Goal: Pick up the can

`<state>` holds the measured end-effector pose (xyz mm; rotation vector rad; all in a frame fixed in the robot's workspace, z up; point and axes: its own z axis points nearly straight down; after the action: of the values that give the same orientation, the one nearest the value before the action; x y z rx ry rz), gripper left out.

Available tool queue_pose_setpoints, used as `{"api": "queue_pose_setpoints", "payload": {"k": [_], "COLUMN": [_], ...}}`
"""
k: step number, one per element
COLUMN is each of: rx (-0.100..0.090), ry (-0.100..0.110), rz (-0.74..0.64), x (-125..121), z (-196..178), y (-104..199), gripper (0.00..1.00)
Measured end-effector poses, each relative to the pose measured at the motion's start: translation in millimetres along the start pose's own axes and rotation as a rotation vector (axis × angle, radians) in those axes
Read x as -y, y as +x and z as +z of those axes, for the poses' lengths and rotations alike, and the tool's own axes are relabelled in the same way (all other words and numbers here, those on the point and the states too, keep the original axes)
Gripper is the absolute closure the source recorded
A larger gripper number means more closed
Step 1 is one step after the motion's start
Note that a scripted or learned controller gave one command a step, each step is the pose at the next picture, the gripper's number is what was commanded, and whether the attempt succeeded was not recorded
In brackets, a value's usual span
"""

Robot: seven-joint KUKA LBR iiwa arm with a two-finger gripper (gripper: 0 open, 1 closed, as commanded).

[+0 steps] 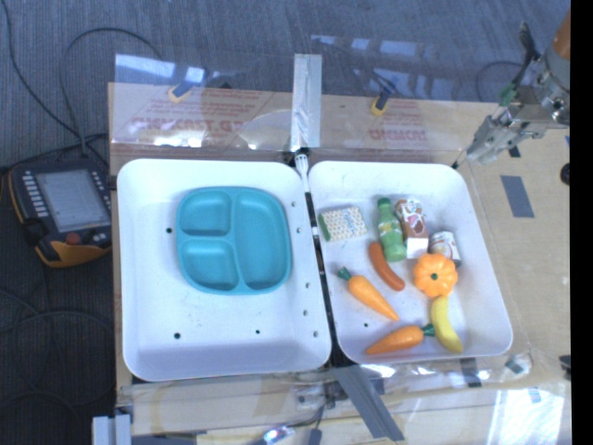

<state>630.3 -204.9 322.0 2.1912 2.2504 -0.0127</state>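
**Can lay down and left of the claw, wedged among the toys**

The gripper [474, 151] hung above the bench beyond the right bin's [482, 213] far right corner, outside its rim, with nothing between its tips. Whether those tips stood apart or together could not be told at this size.

The can [445, 246] sat inside the right bin, near its right wall, roughly midway along it. It touched the pumpkin [435, 275] on its near side and a small carton [411, 227] on its left; the green bottle [390, 230] stood just beyond the carton. From the claw, the can lay toward the viewer and slightly left, and lower, inside the bin. Its axis looked tilted rather than upright, though that was hard to read. The coming move probably called for travel inward over the rim, then a descent with the claw straddling the can clear of pumpkin and carton.
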Motion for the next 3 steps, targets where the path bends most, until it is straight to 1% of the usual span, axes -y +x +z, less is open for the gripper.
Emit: {"api": "queue_pose_setpoints", "payload": {"k": [1, 2, 3], "rx": [0.0, 0.003, 0.005], "ry": [0.0, 0.002, 0.005], "rz": [0.0, 0.0, 0.0], "x": [0.0, -0.7, -1.4], "z": [0.1, -8.3, -16.4], "y": [-0.1, -0.1, -0.3], "gripper": [0.0, 1.0, 1.0]}}
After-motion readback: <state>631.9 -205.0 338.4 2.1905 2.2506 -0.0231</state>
